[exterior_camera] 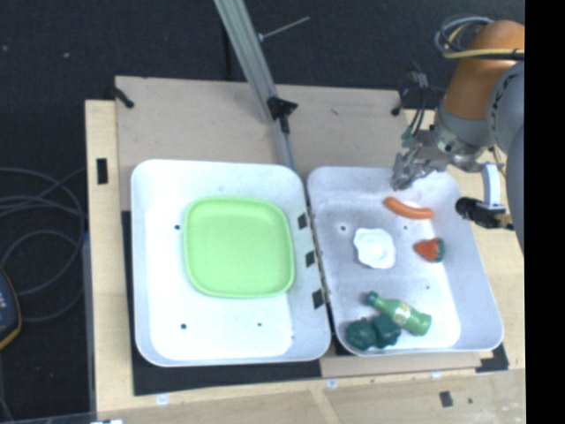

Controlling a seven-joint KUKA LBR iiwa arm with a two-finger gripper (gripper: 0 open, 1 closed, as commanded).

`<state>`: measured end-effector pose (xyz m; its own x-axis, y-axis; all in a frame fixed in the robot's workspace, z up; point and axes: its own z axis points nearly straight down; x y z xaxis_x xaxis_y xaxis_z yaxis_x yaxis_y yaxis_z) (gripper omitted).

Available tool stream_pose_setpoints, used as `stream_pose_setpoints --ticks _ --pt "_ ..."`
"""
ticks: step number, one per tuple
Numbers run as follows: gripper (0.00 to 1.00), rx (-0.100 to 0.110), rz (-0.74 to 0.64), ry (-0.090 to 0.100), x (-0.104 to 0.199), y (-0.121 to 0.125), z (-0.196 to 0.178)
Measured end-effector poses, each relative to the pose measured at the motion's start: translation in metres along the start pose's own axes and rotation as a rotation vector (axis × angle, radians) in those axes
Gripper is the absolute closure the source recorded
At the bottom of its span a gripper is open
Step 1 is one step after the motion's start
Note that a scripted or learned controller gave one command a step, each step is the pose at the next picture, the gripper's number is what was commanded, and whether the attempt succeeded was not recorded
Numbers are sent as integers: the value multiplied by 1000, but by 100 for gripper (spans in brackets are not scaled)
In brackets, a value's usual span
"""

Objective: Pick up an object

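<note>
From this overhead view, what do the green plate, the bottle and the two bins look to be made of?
Green plate: likely moulded plastic, matte, with an even lime colour, rounded corners and no sharp glare.
Bottle: probably toy plastic; solid green and yellow with a slight sheen, though it is too small to be sure.
Left bin and right bin: white plastic or coated metal, smooth, faintly scuffed; the look leaves it open.

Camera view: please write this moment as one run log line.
gripper: above right bin, far edge | nearest: orange sausage | held: nothing seen | left bin: green plate
</note>
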<state>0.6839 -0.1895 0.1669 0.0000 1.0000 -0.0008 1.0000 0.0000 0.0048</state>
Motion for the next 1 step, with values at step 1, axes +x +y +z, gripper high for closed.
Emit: stream_pose_setpoints --ticks 1 --pt "100 0 0 0 -4 -3 -44"
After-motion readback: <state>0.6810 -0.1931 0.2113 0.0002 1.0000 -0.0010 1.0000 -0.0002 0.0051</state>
